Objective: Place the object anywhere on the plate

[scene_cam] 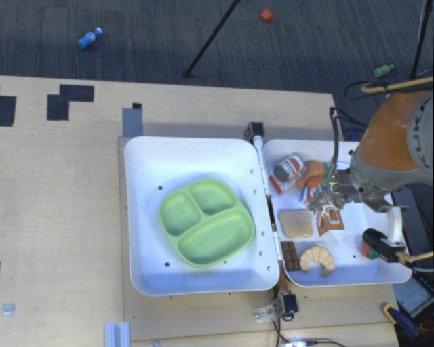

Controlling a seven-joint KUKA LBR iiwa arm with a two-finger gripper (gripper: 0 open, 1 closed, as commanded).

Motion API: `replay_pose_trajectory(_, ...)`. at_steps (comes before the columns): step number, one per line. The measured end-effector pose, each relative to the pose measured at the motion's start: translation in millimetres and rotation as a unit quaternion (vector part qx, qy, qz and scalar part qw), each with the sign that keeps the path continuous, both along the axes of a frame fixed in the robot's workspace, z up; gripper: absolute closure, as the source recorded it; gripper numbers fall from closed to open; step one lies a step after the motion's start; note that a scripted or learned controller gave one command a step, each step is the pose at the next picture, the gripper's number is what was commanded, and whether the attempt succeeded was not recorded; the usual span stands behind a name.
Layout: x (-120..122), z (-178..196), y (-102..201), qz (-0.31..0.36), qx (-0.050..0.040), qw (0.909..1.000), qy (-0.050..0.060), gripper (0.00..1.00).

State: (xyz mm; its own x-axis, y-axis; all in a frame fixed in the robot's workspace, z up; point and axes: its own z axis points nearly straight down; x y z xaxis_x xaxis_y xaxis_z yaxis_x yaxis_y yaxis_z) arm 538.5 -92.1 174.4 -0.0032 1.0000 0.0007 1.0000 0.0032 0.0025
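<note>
Where end effector (327,196) hovers, bread slice (296,223), croissant (318,259), can (287,171) crowd; grip state unclear, perhaps blurred.

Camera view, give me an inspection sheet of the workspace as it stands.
Surface: wooden bench bearing left bin and right bin.
Job's things: green divided plate in left bin, nothing on it.
Clutter: right bin holds bread slice, croissant, chocolate bar, can, orange item.
Grippers: claw low over right bin; grasp cannot be judged.
Cables: black cable by the arm; wires at bench front.
Surroundings: blue bottle, red object on carpet.
</note>
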Motion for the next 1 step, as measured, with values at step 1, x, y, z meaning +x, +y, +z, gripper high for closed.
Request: replay_pose_trajectory(1,45.9,10.2,64.9,0.001,0.0003,1.0,0.0,1.0)
